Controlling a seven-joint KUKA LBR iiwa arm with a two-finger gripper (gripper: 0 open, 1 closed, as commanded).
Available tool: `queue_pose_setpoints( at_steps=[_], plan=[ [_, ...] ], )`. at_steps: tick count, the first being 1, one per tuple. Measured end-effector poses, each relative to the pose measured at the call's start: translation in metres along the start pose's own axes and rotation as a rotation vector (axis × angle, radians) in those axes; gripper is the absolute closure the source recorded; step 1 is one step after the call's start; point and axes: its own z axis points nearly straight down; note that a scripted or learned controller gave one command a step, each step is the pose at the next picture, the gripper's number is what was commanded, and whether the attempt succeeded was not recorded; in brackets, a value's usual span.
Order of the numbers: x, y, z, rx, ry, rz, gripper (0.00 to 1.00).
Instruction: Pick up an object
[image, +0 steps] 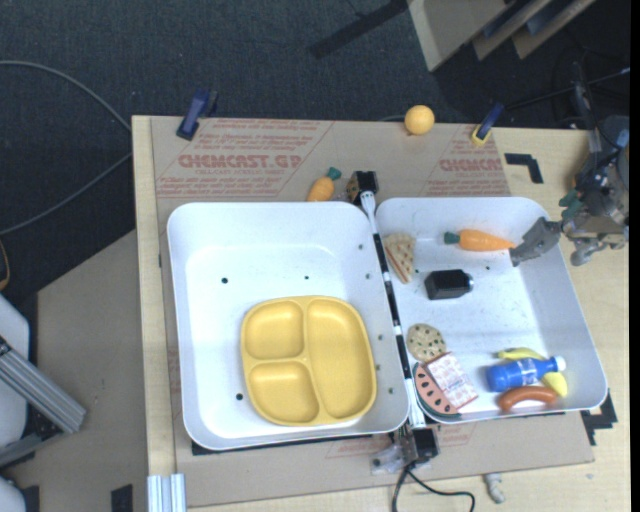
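Carrot (484, 240) lies at twelve o'clock in the right bin (580, 320), just beside the claw (553, 244) at its three o'clock. The claw's fingers stand spread with nothing between them. A black block (447, 284) sits at the carrot's seven o'clock.

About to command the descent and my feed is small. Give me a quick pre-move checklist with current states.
1. Gripper over the right bin: ok, at its upper right rim.
2. Nothing seen between the fingers: ok.
3. Nearest target, toy carrot, lying free beside the gripper: ok.
4. Black block standing apart from the carrot: ok.
5. Blue bottle free to lift: not ok, crowded by the banana and sausage.
6. Finger opening wide enough: cannot tell.
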Motion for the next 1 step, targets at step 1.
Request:
queue_pose_setpoints(
  at_steps=[1],
  plan=[
    [0.0419,0.0407,0.0885,0.003,0.002,-0.001,0.0]
  ],
)
